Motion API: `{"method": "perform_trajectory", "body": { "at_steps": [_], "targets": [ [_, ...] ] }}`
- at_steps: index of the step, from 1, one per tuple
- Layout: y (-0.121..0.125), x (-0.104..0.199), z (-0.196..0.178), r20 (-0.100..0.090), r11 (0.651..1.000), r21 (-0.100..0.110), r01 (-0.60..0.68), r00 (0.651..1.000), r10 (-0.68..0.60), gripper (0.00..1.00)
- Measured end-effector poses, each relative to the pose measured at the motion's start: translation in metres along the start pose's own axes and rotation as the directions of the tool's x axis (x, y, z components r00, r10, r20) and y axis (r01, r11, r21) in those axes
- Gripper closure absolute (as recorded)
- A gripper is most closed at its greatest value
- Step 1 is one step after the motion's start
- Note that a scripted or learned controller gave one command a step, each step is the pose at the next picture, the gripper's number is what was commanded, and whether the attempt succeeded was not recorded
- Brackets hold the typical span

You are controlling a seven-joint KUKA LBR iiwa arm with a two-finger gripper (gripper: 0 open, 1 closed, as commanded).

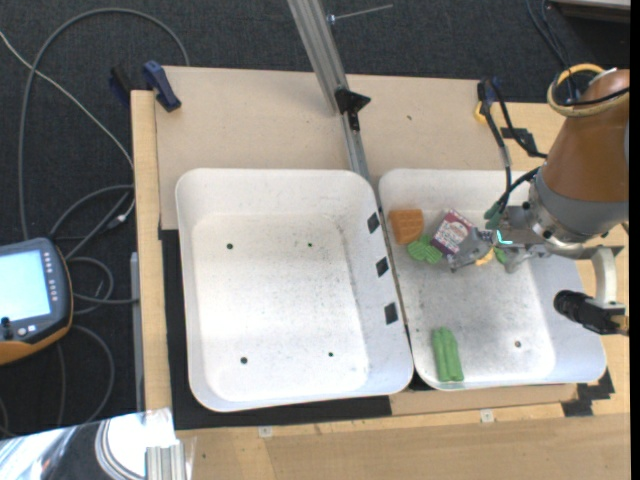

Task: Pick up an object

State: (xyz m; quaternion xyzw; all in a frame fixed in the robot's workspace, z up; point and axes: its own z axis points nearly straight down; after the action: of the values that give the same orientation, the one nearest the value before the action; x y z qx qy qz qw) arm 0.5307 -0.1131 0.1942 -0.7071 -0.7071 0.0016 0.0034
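The right bin [520,363] holds an orange block [405,225] near its upper left, a purple and white packet [452,233] beside it, and a small green piece [424,252] just below them. A long green object [447,355] lies near the bin's front rim. My gripper [482,255] hangs low over the right bin, right up against the packet's right side, under the grey and orange wrist [585,183]. A bit of yellow shows at the gripper's tip; whether anything is held I cannot make out.
The left bin [200,298] stands beside the right one, split off by a ridge with black clips [381,266]. A slanted metal pole [325,53] rises behind the bins. Cables [510,138] run along the arm. A handheld pendant [30,298] lies off the bench at left.
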Motion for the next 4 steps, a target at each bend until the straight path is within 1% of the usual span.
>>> {"method": "perform_trajectory", "body": {
  "at_steps": [1,2,3,4],
  "targets": [
    [0.001,0.0,-0.002,0.001,1.0,-0.006,0.0,1.0,0.0,0.0],
    [0.0,0.003,0.04,0.0,1.0,0.0,0.0,1.0,0.0,0.0],
    [0.004,-0.003,0.1,0.0,1.0,0.001,-0.001,1.0,0.001,0.0],
    [0.004,-0.002,0.102,0.0,1.0,-0.003,0.0,1.0,0.0,0.0]
  ]
}}
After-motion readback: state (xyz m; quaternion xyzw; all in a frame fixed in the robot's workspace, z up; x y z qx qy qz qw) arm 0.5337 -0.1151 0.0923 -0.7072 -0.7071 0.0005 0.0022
